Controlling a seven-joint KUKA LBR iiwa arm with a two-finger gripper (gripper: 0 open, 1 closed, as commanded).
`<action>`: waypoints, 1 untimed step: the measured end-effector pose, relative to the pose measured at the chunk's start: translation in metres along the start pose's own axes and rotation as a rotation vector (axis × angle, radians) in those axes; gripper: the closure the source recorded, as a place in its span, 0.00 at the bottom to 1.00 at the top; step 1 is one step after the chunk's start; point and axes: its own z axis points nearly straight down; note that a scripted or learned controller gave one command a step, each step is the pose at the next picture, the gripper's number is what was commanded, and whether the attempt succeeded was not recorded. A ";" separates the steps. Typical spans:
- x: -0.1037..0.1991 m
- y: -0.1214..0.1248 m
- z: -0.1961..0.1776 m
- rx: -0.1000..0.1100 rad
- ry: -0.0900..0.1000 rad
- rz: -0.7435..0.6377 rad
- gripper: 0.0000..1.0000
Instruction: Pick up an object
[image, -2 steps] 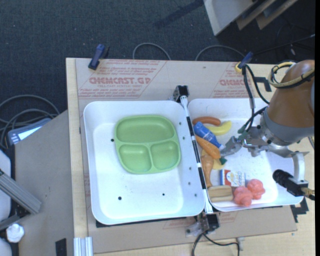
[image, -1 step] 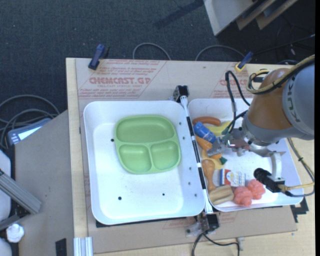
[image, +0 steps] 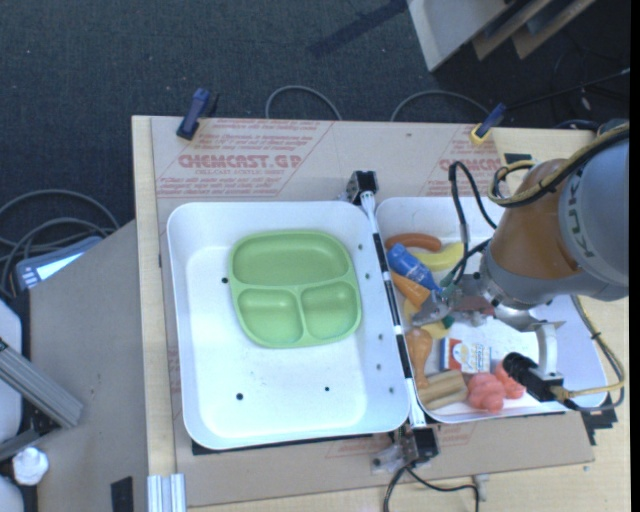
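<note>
green tray (image: 296, 287) in left bin (image: 190, 330), claw (image: 437, 308) over right bin (image: 590, 350)

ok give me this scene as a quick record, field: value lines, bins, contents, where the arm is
left bin: holds a green divided plate
right bin: cluttered with toy food
items seen: hot dog, blue item, pink lump, small carton
arm: reaching in from the right, over the right bin
gripper: low among the items near the bin's left wall; grasp unclear
task state: nothing visibly lifted
</note>
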 end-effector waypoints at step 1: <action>0.003 0.057 -0.001 -0.003 -0.001 -0.001 0.00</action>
